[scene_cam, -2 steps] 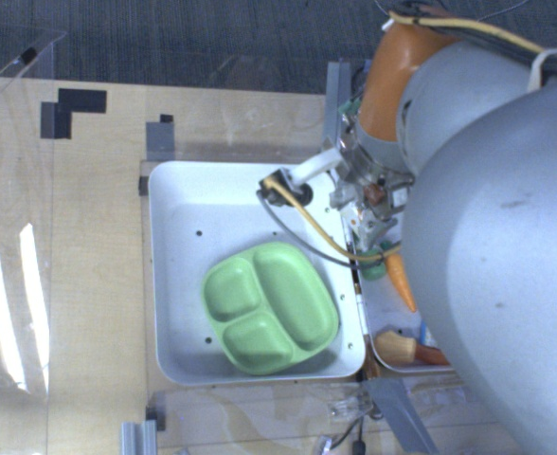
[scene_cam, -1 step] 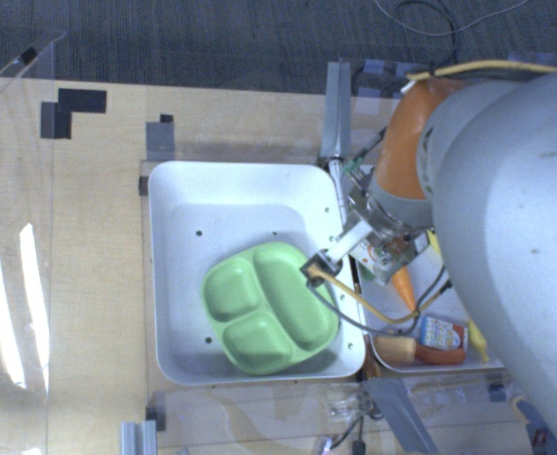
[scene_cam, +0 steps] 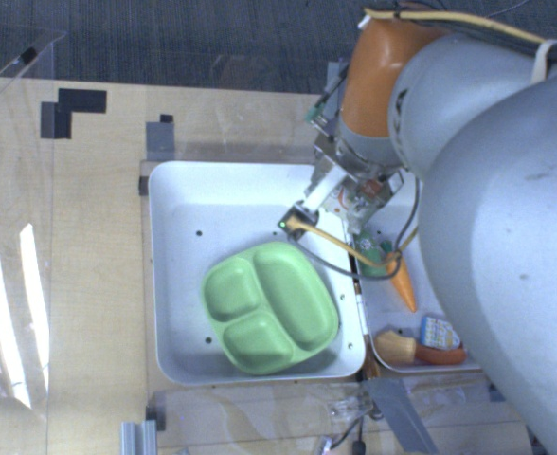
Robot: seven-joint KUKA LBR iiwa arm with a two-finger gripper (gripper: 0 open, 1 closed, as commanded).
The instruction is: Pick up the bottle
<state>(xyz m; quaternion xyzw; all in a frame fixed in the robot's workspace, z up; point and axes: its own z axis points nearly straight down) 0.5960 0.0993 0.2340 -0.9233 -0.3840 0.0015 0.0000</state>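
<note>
Bottle (scene_cam: 399,347), seemingly the tan and orange-red thing, lies on its side at the near wall of the view's right bin (scene_cam: 381,360), near a carrot (scene_cam: 404,285). The gripper (scene_cam: 362,203) hangs above the bins' shared wall, apart from it; whether it is released or clenched, I cannot tell.

A pale wooden bench (scene_cam: 89,254), streaked with glare, extends left of the gripper (scene_cam: 354,202). Dark grey floor (scene_cam: 165,17) lies beyond.
</note>
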